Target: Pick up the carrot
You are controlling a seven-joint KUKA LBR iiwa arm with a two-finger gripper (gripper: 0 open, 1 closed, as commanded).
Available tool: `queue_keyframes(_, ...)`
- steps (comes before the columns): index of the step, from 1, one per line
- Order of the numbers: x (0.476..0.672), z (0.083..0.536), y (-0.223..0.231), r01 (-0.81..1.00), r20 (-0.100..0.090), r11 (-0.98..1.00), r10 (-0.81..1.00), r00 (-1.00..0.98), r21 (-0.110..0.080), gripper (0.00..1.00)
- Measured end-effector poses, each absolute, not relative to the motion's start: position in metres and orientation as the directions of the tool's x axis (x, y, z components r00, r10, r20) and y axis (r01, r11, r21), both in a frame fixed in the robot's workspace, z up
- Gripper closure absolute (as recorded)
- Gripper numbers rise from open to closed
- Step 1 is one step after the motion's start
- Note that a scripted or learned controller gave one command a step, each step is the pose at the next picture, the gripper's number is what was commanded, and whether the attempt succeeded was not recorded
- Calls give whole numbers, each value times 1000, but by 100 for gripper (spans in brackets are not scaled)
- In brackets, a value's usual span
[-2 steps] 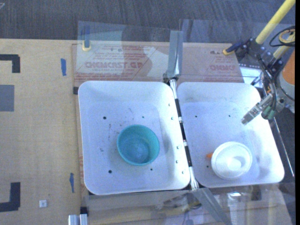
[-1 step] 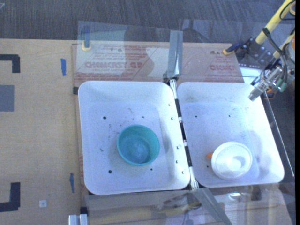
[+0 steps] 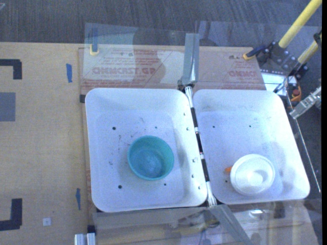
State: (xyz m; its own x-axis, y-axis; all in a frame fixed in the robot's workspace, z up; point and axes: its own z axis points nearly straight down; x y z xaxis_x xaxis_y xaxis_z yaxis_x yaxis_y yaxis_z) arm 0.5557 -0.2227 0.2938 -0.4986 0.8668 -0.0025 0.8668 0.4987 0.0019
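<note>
From my station I see two shallow white bins side by side on the bench. The left bin (image 3: 102, 106) carries a teal bowl (image 3: 150, 157), upright, sitting toward its near edge and a little right of centre, well apart from the walls. The right bin (image 3: 245, 111) carries a white bowl (image 3: 252, 174) close to its near edge, roughly midway between the left and right walls.

The carrot (image 3: 228, 170) shows as a small orange sliver on the right bin's floor, touching or just beside the white bowl's left rim; most of it is hidden behind or under that bowl, so I cannot tell how it lies. It rests between the bowl and the divider that separates the two bins.

Of the arm I cannot pick out the gripper, so I cannot tell whether the hand is wide, narrow or holding anything. Beyond the right bin's far right corner stand yellow rods (image 3: 302, 18) with a black clamp (image 3: 278, 55), off the bins altogether.

A clear sheet with red lettering (image 3: 125, 70) lies along the bins' far edges, and blue tape marks (image 3: 69, 73) sit on the bench left of the left bin.
</note>
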Motion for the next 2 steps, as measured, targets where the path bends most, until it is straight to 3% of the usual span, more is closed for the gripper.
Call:
queue_keyframes(1,480,229,-224,725,-3,689,725,-689,1,100)
queue_keyframes(2,492,213,-223,385,-3,923,385,-923,1,100)
